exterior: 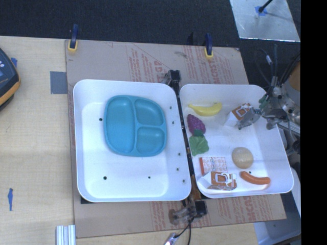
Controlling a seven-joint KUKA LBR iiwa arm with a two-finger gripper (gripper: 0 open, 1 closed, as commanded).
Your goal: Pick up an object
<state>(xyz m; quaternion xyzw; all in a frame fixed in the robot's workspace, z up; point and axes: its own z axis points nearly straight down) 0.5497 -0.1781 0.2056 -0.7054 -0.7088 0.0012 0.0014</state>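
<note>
The hot dog [254, 178] lies nearest, while the end effector [249, 119], its state unclear, crowds an orange-white packet [240, 111], risking a shove.

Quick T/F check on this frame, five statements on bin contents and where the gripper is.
1. The blue tray lies in the left bin. True.
2. The banana is in the left bin. False: it lies in the right bin, near its far edge.
3. The hot dog lies near the right bin's near right corner. True.
4. The gripper is over the left bin. False: it is over the right bin, by the small orange-and-white packet.
5. The grapes sit on the blue tray. False: they lie in the right bin, between the banana and the green item.
</note>
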